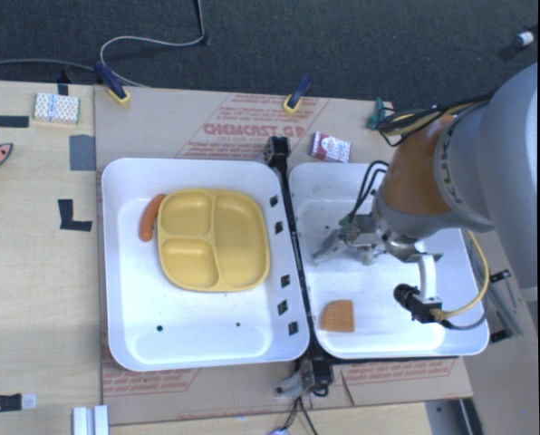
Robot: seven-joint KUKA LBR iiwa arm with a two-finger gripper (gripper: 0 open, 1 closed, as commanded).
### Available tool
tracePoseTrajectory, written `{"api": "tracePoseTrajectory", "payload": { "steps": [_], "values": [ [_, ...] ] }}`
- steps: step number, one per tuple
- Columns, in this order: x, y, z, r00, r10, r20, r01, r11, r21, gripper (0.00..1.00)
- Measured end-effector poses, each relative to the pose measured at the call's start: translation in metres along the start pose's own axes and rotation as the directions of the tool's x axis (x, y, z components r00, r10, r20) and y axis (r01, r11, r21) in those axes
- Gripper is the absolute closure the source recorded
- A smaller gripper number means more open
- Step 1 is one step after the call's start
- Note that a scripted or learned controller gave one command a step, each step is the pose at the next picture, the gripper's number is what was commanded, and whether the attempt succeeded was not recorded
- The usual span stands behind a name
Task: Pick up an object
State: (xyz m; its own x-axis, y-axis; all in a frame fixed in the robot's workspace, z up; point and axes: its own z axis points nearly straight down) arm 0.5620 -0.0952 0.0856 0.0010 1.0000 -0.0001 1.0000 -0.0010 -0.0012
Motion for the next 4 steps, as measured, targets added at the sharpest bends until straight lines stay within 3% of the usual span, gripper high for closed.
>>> {"api": "tracePoseTrajectory", "payload": {
  "steps": [1, 2, 3, 4],
  "values": [
    [-0.007, 0.060, 0.000, 1.000, -0.001, 0.001, 0.001, 1.000, -0.005, 0.00],
    [-0.007, 0.060, -0.011, 1.000, -0.001, 0.001, 0.001, 1.000, -0.005, 1.00],
    [-0.007, 0.060, -0.010, 1.000, -0.001, 0.001, 0.001, 1.000, -0.005, 0.00],
    [-0.003, 0.025, -0.014, 1.000, 0.001, 0.000, -0.001, 1.000, 0.001, 0.00]
  ]
}}
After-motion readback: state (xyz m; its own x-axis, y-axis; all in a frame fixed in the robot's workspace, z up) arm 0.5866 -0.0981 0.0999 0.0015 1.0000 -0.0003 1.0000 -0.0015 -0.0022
